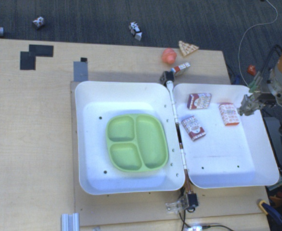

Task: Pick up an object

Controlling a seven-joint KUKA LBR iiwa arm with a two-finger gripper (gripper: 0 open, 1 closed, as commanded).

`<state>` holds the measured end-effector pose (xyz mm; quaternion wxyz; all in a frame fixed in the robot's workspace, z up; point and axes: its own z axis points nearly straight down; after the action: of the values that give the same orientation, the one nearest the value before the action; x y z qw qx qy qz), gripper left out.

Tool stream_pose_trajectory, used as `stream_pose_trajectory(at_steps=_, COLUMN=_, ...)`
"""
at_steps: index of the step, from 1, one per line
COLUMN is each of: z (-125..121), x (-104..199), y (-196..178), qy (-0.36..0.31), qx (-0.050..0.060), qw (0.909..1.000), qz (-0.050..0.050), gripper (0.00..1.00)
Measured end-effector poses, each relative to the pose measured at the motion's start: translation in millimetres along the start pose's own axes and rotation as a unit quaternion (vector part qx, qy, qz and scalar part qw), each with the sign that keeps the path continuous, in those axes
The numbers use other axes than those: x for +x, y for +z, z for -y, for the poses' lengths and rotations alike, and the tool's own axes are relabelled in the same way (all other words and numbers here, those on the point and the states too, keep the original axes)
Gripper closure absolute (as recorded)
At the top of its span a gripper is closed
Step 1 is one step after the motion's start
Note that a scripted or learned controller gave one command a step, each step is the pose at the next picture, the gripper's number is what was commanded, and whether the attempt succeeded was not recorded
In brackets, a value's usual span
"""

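The gripper (249,105) hangs over the right bin's (227,172) far right edge, just beside the orange-and-white packet (228,114) — probably lining up on it, though whether it is open or closed I cannot tell. Two red-and-white cartons lie in that bin's far left part — one (199,100) near the far edge, one (193,128) beside the left rim. A green divided tray (136,143) sits mid left bin (90,177).

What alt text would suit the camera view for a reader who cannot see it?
A robot gripper hovers at the right bin's far right edge, near three small red-and-white packets lying inside. The left bin holds a green divided plate.
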<state>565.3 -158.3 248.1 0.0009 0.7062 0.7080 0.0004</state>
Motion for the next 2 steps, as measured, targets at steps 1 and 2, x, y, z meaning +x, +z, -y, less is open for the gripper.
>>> stream_pose_trajectory(at_steps=1, z=-59.2, x=44.3, y=1.0, qy=-0.001, qx=-0.001, qw=1.0000, qz=-0.001, gripper=1.00)
stream_pose_trajectory(at_steps=2, z=-96.8, x=0.8, y=41.2, qy=0.000, qx=-0.001, qw=1.0000, qz=0.000, gripper=1.00)
